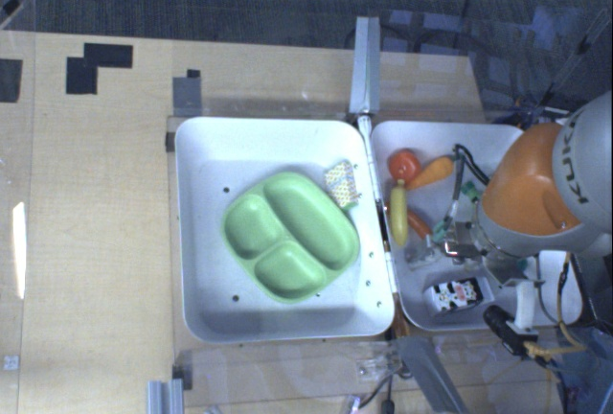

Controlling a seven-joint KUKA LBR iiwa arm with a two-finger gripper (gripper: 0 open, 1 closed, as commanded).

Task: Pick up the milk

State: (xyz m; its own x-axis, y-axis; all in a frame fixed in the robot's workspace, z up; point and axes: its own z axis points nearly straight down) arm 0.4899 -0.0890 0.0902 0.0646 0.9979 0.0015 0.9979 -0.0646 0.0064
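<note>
The tool hangs low in the right bin, under the arm; whether its fingers are apart or together I cannot tell. The milk, a small dark-and-white carton, lies just below the tool, apart from it. Just left of the tool lies a banana, with a tomato and carrot above it. Farther left, the left bin holds a green tray and a patterned packet.
</note>
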